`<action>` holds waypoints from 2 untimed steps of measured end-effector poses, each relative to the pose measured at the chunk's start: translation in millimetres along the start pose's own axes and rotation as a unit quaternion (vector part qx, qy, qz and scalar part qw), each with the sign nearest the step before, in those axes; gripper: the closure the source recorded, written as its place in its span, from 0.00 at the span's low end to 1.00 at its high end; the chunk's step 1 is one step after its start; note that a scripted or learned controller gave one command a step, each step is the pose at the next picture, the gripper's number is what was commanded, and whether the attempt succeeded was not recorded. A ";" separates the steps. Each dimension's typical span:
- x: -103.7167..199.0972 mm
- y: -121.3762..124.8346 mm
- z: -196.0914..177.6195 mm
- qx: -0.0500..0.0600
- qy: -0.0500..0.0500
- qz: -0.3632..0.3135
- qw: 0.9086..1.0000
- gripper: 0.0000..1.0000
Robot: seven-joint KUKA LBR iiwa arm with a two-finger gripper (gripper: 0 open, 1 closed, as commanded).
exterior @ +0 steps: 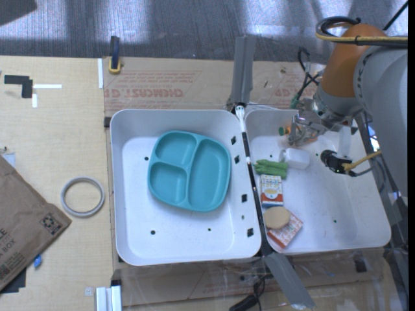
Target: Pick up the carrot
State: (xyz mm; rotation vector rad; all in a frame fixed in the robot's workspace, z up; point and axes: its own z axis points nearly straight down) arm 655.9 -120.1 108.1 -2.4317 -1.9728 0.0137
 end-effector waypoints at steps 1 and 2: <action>0.5 2.6 -2.3 -0.006 0.000 -0.001 1.000 0.00; -15.7 7.2 10.9 -0.006 0.000 -0.110 0.994 0.00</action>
